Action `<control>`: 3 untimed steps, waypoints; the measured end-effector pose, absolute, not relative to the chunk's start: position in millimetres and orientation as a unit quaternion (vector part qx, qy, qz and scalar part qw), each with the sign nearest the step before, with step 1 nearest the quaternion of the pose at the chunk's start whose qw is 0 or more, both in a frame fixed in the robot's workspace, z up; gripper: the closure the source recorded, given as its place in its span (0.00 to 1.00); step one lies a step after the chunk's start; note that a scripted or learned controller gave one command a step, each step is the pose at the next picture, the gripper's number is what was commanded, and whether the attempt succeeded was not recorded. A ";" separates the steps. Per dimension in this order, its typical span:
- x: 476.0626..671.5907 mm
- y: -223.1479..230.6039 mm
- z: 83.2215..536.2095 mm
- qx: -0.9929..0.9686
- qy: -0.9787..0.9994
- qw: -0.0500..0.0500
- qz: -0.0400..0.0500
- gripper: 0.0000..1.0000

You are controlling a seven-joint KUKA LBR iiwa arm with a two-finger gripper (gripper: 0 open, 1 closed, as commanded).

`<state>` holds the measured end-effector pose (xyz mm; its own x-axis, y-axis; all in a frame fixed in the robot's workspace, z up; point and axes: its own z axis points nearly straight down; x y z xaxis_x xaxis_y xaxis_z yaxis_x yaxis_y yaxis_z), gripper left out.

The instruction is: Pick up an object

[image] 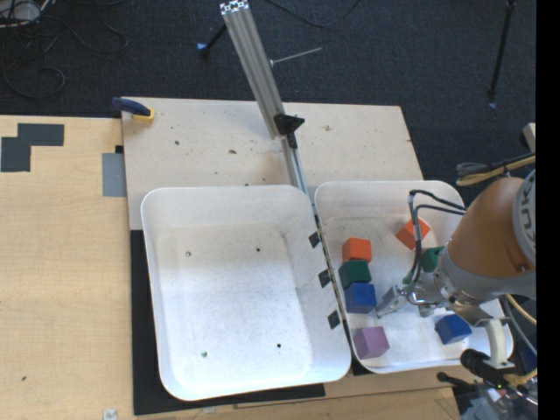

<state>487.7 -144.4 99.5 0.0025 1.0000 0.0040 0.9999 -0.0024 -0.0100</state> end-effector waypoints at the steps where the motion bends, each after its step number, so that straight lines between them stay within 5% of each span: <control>1: 487.9 -144.6 92.3 -0.709 -0.705 0.002 0.000 0.00; 2: 487.7 -145.6 102.1 -0.712 -0.702 0.002 0.000 1.00; 3: 495.5 -154.4 154.7 -0.708 -0.706 -0.001 -0.001 1.00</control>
<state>495.5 -154.4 154.7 0.0018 1.0000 -0.0008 1.0000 -0.0018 0.0029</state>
